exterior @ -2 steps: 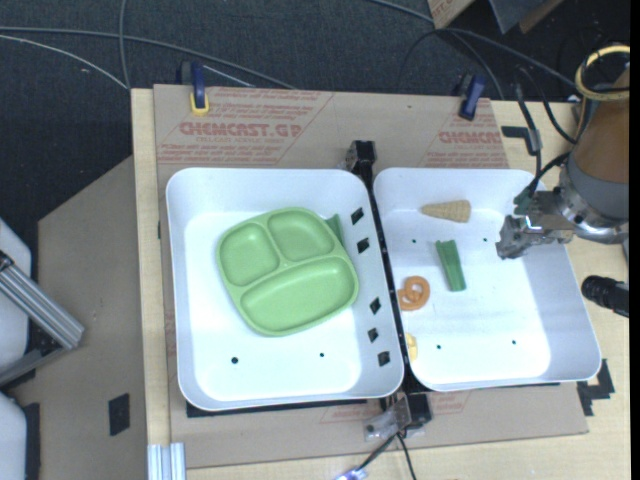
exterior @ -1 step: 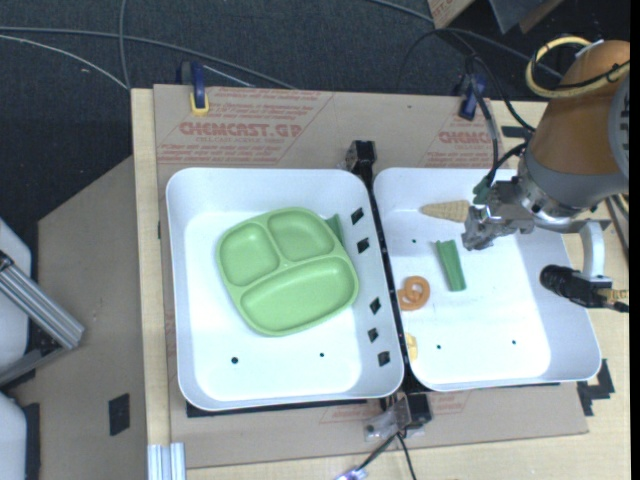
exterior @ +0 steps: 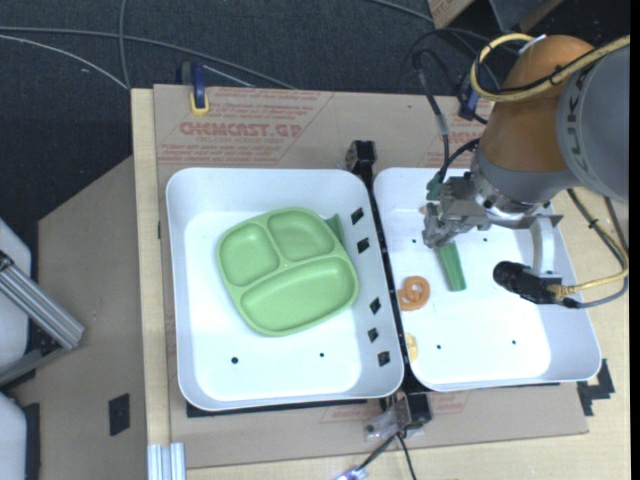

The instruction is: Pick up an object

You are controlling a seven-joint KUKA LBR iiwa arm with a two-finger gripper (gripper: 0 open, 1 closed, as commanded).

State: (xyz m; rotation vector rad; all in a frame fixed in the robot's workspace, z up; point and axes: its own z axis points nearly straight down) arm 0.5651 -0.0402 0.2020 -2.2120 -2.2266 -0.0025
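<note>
A green stick-shaped object [exterior: 451,266] lies slantwise on the floor of the right bin [exterior: 500,358]. Just left of and below it sits a small orange ring [exterior: 414,292]. My gripper [exterior: 443,230] hangs over the upper end of the green stick, its grey fingers pointing down at it. The view does not let me judge whether the fingers touch or enclose the stick. A green divided plate [exterior: 288,271] lies in the left bin [exterior: 200,268].
A black divider with clips [exterior: 372,268] runs between the two bins. A black cable piece [exterior: 525,280] from the arm hangs over the right bin's right side. Cables cross the dark floor behind the bench.
</note>
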